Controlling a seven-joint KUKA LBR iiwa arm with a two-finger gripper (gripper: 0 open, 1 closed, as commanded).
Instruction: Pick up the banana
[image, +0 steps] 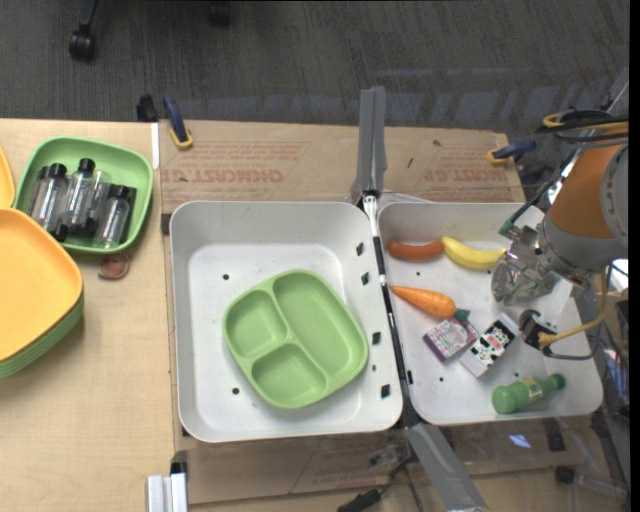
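The banana lies near the far edge of the right bin, its left tip just beside the right end of a red-orange sausage. The gripper hangs over the same bin, just right of the banana's right end and a little nearer the camera; whether its grip is released or clenched cannot be told from this angle, and nothing shows between its tips. Below the sausage a carrot lies at a slant, its green end touching a small purple packet. A black-and-white box sits just right of the packet, and a green bottle lies on its side near the bin's front right corner. The left bin holds a green three-part plate.
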